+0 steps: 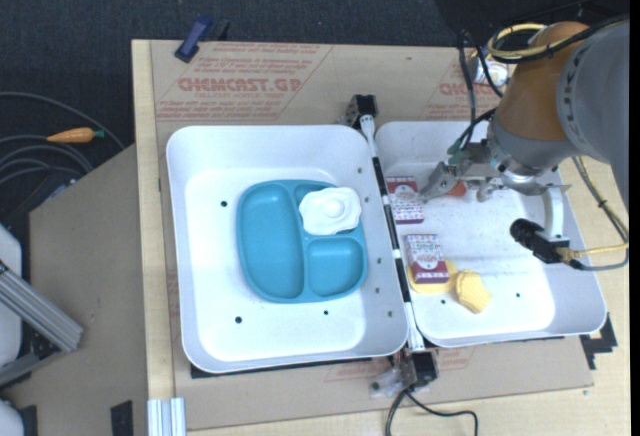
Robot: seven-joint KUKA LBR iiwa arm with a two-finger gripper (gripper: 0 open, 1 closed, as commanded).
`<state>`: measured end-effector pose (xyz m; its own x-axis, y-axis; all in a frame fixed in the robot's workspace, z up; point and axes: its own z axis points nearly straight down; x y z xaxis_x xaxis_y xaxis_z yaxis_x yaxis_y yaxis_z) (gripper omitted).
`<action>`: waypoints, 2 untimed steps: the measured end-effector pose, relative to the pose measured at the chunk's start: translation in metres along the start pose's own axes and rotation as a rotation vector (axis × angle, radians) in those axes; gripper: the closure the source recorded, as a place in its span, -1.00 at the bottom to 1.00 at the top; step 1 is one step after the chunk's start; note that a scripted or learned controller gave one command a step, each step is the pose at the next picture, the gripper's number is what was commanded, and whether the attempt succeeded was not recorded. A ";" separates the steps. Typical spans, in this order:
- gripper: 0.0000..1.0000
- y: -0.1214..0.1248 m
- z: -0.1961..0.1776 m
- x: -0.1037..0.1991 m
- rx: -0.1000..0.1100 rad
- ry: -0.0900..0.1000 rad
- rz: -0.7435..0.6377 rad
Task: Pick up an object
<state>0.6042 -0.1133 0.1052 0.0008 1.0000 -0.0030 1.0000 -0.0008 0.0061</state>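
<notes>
My gripper [461, 187] hangs over the far left part of the right bin [575, 309], open, with its fingers spread apart. A small orange-red thing [457, 190] shows in the gap between them; I cannot tell whether they touch it. Two red-and-white packets lie along the bin's left wall, one [404, 201] just left of the gripper and one [425, 258] nearer the front. A yellow lump [471, 290] lies beside the front packet. In the left bin [200, 224] a blue divided plate [275, 244] carries a white cup-like piece [329, 211].
The grey arm with its orange band [535, 89] reaches in over the right bin's far right side. A black cable end [535, 239] hangs over the bin's right half. Clamps [362, 109] sit where the bins meet. Cardboard [250, 79] lies behind the bins.
</notes>
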 end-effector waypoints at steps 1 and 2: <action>1.00 0.001 -0.010 0.000 -0.002 0.000 0.000; -1.00 0.000 -0.010 0.000 -0.002 0.000 0.000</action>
<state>0.6046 -0.1132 0.1152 0.0007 1.0000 -0.0032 1.0000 -0.0006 0.0077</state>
